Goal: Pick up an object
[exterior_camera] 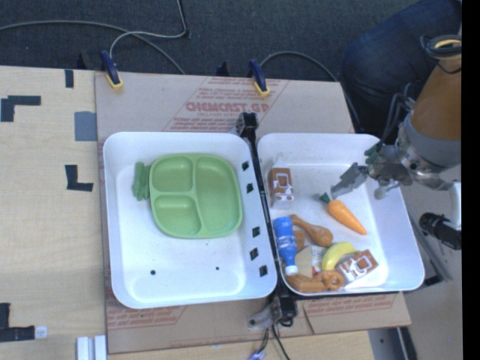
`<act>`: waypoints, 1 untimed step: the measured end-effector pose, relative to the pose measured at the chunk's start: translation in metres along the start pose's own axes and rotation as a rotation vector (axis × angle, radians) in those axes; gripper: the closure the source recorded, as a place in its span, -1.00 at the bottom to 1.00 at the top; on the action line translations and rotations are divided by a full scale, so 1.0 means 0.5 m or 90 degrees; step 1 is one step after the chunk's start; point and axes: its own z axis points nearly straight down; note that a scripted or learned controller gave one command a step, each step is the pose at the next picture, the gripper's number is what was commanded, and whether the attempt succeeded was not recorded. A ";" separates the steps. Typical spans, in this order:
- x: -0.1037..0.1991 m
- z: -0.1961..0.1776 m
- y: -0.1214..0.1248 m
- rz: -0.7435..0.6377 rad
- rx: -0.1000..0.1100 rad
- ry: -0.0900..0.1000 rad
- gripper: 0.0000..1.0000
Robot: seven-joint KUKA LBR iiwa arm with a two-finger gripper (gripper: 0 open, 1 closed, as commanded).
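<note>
White plastic forms both shallow bins; note that the left bin (120, 223) carries a green divided plate (196, 196) with a small green item (139, 180) touching its 9 o'clock edge. In the right bin (390, 223), you will find the orange carrot (346, 214) lying tilted near the bin's centre, toward 3 o'clock. The gripper (363, 179) hangs just beyond the carrot's 12 o'clock end, its two fingers spread apart and grasping nothing. Observe the clutter at the bin's 6 o'clock side: a blue bottle (284, 239), a brown drumstick-shaped piece (313, 231), a yellow banana (337, 255), a brown-and-white carton (359, 266) and a pretzel-like piece (313, 281) crowd together, some touching. A second brown-and-white carton (280, 185) sits at 10 o'clock, apart from the carrot. Two blue clamps (111, 70) grip the cardboard sheet's (315, 107) far edge.
</note>
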 end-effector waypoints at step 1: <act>0.056 0.198 0.023 0.000 0.002 0.001 -1.00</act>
